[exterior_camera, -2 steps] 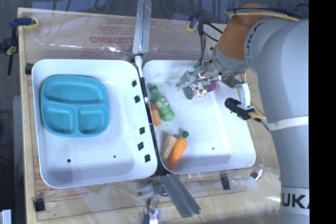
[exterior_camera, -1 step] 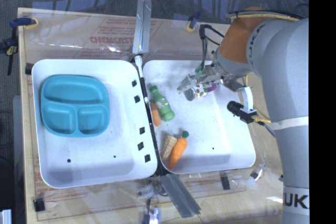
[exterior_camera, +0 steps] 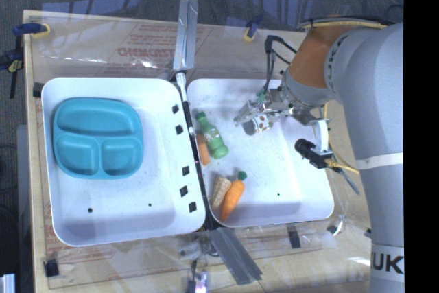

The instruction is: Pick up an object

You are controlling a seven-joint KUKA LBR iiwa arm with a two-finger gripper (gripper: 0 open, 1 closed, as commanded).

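Observation:
My gripper (exterior_camera: 255, 117) hangs over the upper middle of the right bin (exterior_camera: 295, 199), with the grey arm (exterior_camera: 357, 79) reaching in from the right. A small pale object with reddish spots (exterior_camera: 261, 123) sits right at the gripper's tip; I cannot tell whether it is held. To the left, near the divider, lies a green bottle (exterior_camera: 212, 138) with an orange piece (exterior_camera: 203, 151) beside it. Lower in the bin, a carrot with a green top (exterior_camera: 232, 194) lies against a tan ridged item (exterior_camera: 219, 191).
The left bin (exterior_camera: 82, 216) holds a blue divided plate (exterior_camera: 97, 137). A grey bar (exterior_camera: 184, 38) runs back from the divider between the bins. A black part (exterior_camera: 312, 151) juts over the right bin's right side.

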